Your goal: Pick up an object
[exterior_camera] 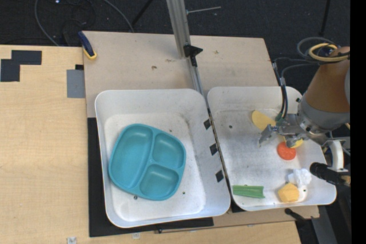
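Camera view, left to right. In the lower left of centre sits the left shallow white bin (103, 117), holding a teal plastic plate with three compartments (147, 162), lying flat and well apart from the arm. A upright aluminium post (176, 14) stands behind the seam between the bins.

The right shallow white bin (229, 123) sits at lower right of the frame. In it: a flat green rectangular block (248, 191) near the front rim, a pale yellow rounded piece (262, 119) mid-bin, a small orange-red round object (286, 151) just right of that, a yellow-orange lumpy item (289, 193) at the front right corner, touching a white crumpled thing (300, 177) just above it.

The two-finger gripper (281, 133) hangs low over the right bin, between the pale yellow piece and the orange-red ball. Its metal prongs look spread, with nothing seen between them, so I judge it released and not grasping anything. The grey and orange arm (329, 88) comes in from the right edge.

Risks from here: the gripper sits between two candidates, not centred on either, so a closure here likely catches air or clips an edge. The ball looks round and probably rolls away if nudged by one finger. The yellow piece lies flat and low, so fingers may scrape the bin floor or slide over it. The target choice is unclear.
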